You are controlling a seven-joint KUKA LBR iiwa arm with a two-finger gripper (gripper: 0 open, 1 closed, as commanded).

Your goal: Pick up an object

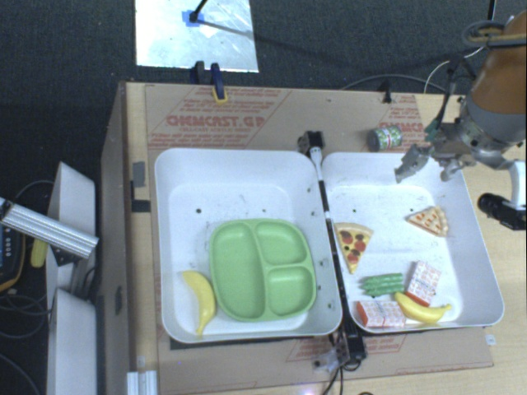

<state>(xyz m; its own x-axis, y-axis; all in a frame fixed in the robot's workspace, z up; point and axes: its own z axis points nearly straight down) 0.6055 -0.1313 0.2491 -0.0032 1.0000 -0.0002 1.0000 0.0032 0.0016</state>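
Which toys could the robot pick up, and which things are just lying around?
Could be picked up (right bin):
pizza slice by the divider, pizza slice near the gripper, green beans, red-and-white box, red-and-white packet, right banana.

Just lying about:
green tray and left banana in the left bin, can on the bench.

The gripper looks open.

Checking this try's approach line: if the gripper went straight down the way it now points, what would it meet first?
Probably the bare floor of the right bin near its far edge. The gripper hangs above that spot, with the pizza slice nearer the camera. Depth is unclear from one view.
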